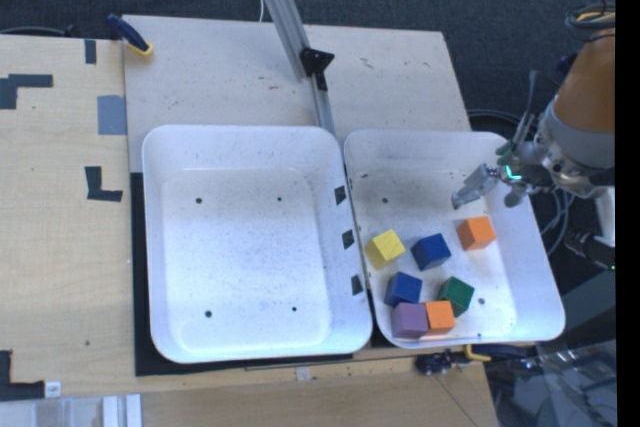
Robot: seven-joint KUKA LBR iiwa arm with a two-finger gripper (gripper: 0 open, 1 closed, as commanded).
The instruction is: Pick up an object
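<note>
Two white bins side by side on the bench: left bin (170,215) has no blocks in it, right bin (530,310) carries all the blocks, so any pick has to happen on the right, w/in easy reach of the arm (585,105) coming in from that side.

Gripper (490,185) hangs above the right bin's upper-right part, nothing between its fingers; can't tell if they're spread or closed from this angle.

Blocks sit bunched in the bin's lower middle, loose, prob. just dumped there.

Nearest the gripper: orange cube (477,233), just below it, apart from the rest — likeliest target, I'd judge. Being a cube it has no real long axis; faces look turned a bit off the bin walls.

Others: blue cube (431,250), yellow cube (386,247), second blue cube (404,288), green cube (458,294), purple cube (409,319) touching a second orange cube (440,315).
</note>
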